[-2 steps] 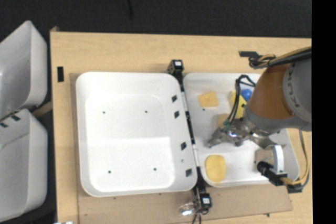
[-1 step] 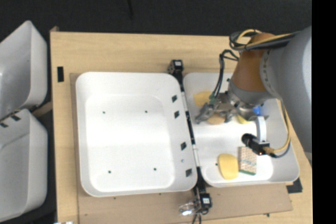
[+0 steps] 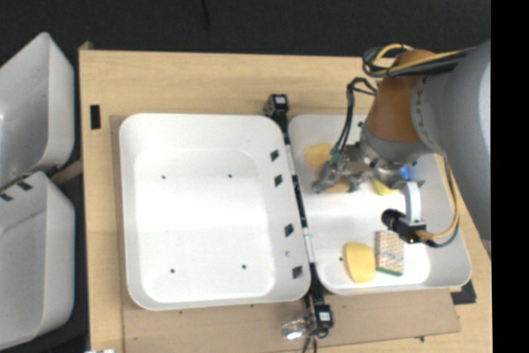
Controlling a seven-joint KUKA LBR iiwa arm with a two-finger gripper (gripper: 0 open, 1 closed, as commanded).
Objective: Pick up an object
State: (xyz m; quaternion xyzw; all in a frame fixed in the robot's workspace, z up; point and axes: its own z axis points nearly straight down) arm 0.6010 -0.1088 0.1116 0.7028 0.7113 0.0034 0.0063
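In the right bin (image 3: pixel 438 273), my gripper (image 3: pixel 329 179) hangs low over the upper left part, close to a yellow object (image 3: pixel 318 154) just above its fingers. A second small yellow piece (image 3: pixel 379 187) and a bit of something blue (image 3: pixel 405 174) peek out from under the wrist. Near the bin's front lie a rounded yellow object (image 3: pixel 359 262) and a flat speckled packet (image 3: pixel 390 252) side by side. The arm's orange band (image 3: pixel 395 107) and grey body hide the bin's back right part.
The left bin (image 3: pixel 132 277) sits beside the right one, parted by a ridge with black clips (image 3: pixel 290 202). White boxes (image 3: pixel 29 178) stand off the bench's left side. Cables loop around the wrist and down to a black connector (image 3: pixel 395 221).
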